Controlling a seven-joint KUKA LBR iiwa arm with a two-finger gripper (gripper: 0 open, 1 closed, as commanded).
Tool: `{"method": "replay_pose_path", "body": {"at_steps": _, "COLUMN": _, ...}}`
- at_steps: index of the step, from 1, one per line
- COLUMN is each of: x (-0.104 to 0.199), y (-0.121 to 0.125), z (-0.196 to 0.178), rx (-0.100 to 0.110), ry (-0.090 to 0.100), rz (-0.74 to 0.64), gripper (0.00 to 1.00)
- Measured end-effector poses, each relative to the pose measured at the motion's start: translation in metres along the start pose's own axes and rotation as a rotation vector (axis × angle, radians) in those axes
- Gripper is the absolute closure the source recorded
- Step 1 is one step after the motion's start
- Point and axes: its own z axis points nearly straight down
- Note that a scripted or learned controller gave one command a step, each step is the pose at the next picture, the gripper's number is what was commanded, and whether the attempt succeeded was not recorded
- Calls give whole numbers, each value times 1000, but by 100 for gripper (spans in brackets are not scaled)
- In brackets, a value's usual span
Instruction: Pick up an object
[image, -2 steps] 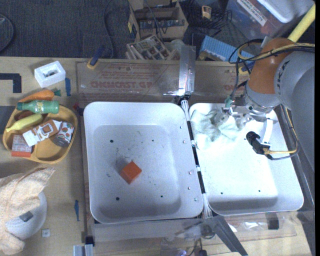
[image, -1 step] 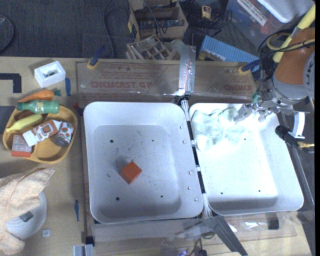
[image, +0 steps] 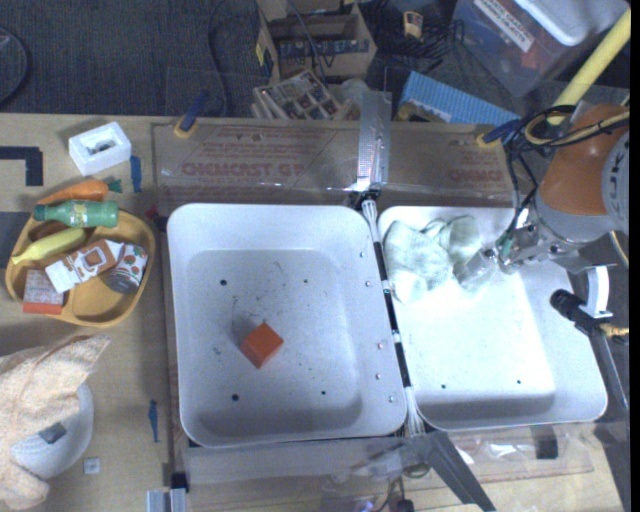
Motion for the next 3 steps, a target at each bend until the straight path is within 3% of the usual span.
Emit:
{"method": "replay_pose_path", "body": {"at_steps": 1, "x": 61, "y": 57, "z": -1, "rx": 1, "ry": -1, "rz": -22, "gripper": 0}}
{"method": "replay_pose_path", "body": {"at_steps": 3, "x": 72, "y": 60, "z": -1, "rx": 2, "ry": -3, "rz": -73, "gripper": 0}}
